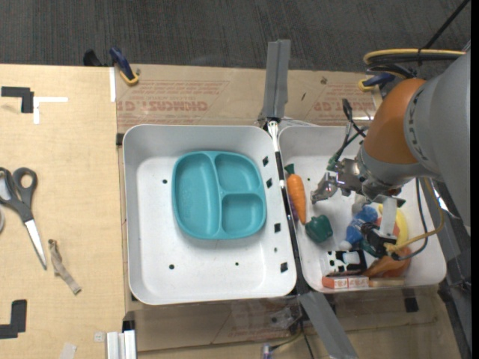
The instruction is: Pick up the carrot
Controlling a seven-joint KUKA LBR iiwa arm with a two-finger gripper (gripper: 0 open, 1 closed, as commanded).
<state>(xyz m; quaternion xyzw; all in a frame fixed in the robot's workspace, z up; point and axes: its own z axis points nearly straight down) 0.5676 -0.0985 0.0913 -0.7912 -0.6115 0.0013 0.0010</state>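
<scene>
Camera view: carrot (297,196) lies lengthwise in the right bin (314,137), against its left wall, a green toy (319,229) just below it. Gripper (327,188) hovers just right of the carrot, apart from it; whether it is open, cannot tell. Teal divided plate (220,194) sits in the left bin (142,223).

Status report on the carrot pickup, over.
Claw low in right bin, nothing seen held. Carrot lies loose along that bin's left wall, left of claw. Green toy sits just below carrot's tip.
</scene>
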